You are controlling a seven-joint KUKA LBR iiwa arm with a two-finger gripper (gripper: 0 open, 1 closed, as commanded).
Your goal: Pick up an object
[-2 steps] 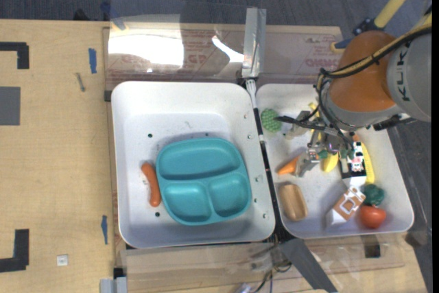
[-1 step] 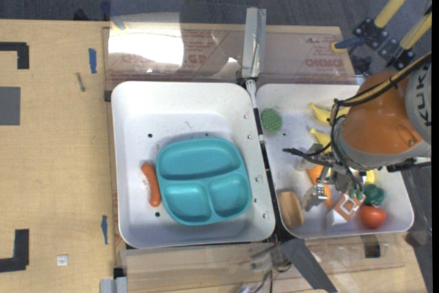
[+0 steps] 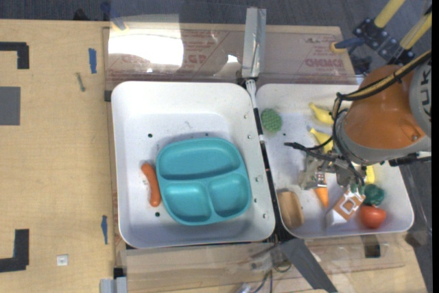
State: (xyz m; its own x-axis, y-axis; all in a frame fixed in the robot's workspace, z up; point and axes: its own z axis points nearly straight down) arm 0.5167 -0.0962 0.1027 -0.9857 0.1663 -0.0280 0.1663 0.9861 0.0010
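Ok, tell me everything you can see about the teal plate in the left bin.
The teal plastic divided plate is a rounded rectangle with three compartments: one wide along the far side, two smaller ones nearer the camera. It looks smooth and glossy. It lies flat, right way up and slightly turned, in the left white bin. An orange sausage-shaped toy lies close against its left edge.

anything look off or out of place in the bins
Only a little: a hot dog lies on the left bin's floor beside the teal tray, not in it. Nothing looks spilled or broken.

Claw [image 3: 322, 175] low, wrist bent down
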